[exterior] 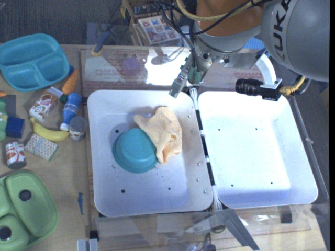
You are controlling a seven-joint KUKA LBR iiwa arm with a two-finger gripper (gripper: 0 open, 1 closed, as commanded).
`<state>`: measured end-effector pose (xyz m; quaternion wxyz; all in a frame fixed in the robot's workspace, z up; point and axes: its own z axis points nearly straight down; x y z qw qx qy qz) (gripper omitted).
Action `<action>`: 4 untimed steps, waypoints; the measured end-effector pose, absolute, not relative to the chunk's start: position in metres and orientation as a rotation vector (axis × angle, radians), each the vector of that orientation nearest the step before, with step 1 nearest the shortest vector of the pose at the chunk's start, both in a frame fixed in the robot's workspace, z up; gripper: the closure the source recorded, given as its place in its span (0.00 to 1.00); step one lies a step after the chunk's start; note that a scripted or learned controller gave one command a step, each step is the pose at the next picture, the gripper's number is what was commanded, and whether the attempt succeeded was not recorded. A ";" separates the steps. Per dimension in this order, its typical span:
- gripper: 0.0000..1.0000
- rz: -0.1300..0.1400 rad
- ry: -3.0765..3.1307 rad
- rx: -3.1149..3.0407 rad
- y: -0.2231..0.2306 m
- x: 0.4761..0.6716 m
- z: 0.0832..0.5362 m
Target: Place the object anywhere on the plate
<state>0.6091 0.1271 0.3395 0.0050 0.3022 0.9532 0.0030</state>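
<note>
On the worktop [68, 171], far left, I log clutter outside the bins: a blue divided tray [32, 60], a banana [48, 132], small bottles and cans, and a green tray [23, 213] at the lower corner. None of it bears on the job.

Left bin [104, 190]: one teal plate [135, 150], which looks to me like a shallow dish, lying left of centre. One crumpled yellow cloth [161, 130], which I take to be the object, lying against the plate's upper right side, its lower fold touching or slightly overlapping the rim; I cannot tell which. Most of the cloth rests on the bin floor, not on the plate.

Pincer [178, 86]: it hangs above the far rim of the left bin, near the seam between the two bins, pointing down and leftward. Nothing sits between its tips; whether they are spread or closed I cannot tell.

Right bin [256, 156]: bare white floor, with the arm overhead.

Status, by my judgement: placement not done. The cloth lies near the pincer, below and slightly left of it, apart from the tips. Grasp, lift and set-down all remain.
</note>
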 end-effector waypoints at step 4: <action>1.00 0.006 3.110 0.387 0.185 0.650 0.159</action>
